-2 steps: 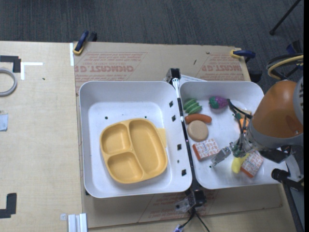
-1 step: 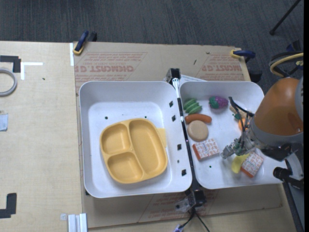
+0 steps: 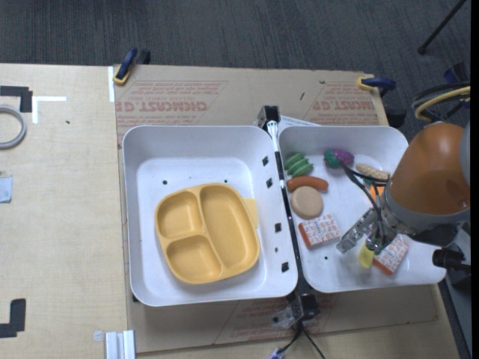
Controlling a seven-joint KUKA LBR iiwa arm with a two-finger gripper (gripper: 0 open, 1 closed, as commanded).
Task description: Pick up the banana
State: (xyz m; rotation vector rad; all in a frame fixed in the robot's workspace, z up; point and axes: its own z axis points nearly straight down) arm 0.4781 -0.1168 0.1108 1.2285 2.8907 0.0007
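Note:
The banana (image 3: pixel 365 258) shows as a small yellow piece near the front of the right bin (image 3: pixel 329 274); the rest of it is hidden under the gripper. My gripper (image 3: pixel 365 239) hangs low over the banana, right above it, reaching in from the right under the orange wrist band (image 3: pixel 430 176). I cannot make out whether it touches or holds the banana.
The right bin also holds a red-and-white box (image 3: pixel 319 230), a second such box (image 3: pixel 392 254) beside the banana, a round bun (image 3: pixel 306 200), a red sausage (image 3: pixel 307 183), a green vegetable (image 3: pixel 296 163), purple grapes (image 3: pixel 339 157) and a tan piece (image 3: pixel 372 172). A yellow divided plate (image 3: pixel 207 232) lies in the left bin (image 3: pixel 142 200).

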